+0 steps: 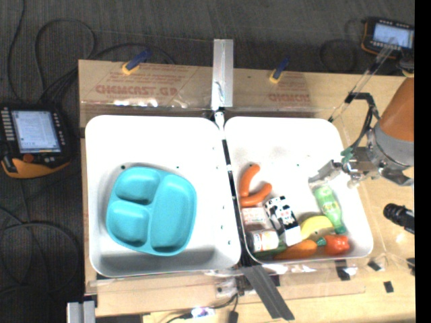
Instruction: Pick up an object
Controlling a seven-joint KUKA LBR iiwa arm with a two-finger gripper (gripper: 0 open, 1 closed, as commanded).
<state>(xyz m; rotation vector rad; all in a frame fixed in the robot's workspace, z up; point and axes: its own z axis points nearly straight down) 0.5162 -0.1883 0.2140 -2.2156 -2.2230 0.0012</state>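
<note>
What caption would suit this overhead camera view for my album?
Robot claw hovers over the right bin of toy food; a blue plate sits in the left bin.

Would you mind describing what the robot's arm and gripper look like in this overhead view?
The arm comes in at the right edge as a rounded grey body with a broad orange band above the wrist. The gripper at its end is a compact cluster of grey and dark metal parts with small green accents. A thin dark cable loops up from the gripper along the arm.
</note>
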